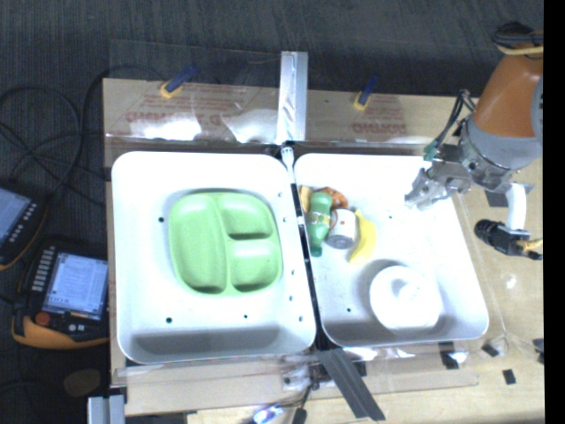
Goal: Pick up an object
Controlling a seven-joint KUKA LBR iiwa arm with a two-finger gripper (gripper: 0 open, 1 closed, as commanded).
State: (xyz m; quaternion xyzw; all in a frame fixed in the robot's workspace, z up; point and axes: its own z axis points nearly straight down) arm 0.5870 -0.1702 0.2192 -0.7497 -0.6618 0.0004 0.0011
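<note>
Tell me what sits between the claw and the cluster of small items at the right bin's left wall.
Nothing visible. The claw hangs over the right white bin's upper right corner, and bare bin floor runs from there to the green bottle, silver can and yellow banana. The white round bowl sits nearer the camera, off that line.

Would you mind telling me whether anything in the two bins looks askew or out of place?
Nothing looks spilled or damaged. The green divided plate sits slightly rotated in the left bin. In the right bin, a green bottle, banana and small can lie jumbled against the dividing wall.
</note>
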